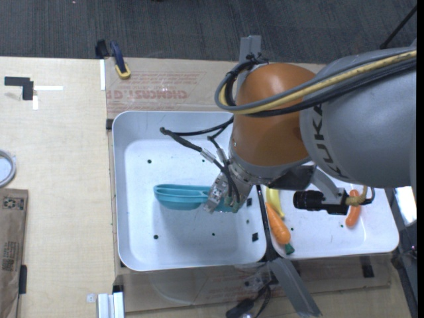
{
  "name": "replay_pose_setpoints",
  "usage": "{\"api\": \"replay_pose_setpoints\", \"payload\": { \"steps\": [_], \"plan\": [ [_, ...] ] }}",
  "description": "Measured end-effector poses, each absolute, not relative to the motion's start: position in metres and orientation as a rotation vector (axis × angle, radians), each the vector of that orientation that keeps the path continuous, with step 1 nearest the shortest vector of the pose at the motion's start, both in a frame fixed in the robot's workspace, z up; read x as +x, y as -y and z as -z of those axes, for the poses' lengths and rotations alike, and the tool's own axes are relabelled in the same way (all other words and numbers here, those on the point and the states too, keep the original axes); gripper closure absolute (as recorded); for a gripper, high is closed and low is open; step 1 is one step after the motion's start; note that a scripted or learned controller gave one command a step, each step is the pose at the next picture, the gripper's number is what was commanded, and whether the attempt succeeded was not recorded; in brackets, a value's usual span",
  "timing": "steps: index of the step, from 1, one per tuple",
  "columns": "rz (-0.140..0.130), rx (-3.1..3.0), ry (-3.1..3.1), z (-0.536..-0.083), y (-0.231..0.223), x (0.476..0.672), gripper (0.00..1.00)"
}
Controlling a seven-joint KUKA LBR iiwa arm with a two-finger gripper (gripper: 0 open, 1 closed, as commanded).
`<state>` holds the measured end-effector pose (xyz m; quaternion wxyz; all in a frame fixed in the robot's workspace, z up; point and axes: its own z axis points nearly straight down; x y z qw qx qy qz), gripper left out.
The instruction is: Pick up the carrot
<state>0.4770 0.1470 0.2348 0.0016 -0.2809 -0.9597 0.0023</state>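
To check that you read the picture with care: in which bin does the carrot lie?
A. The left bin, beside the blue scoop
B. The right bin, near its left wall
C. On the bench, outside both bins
B: the carrot lies in the right bin, close to its left wall.

1. A dark grey carpeted floor [199, 12] runs across the top.
2. A pale wooden bench top [53, 177] fills the left side.
3. A brown cardboard sheet [165, 85] lies on the bench, under the bins' far edge.
4. Black tape marks [20, 85] and a roll of tape [5, 169] sit at the left.
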Motion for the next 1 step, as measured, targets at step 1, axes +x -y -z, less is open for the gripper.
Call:
{"api": "replay_pose_setpoints", "payload": {
  "steps": [1],
  "plan": [
    [-0.004, -0.883, 3.015, -0.2361, -0.1472, 0.4776, 0.00]
  ]
}}
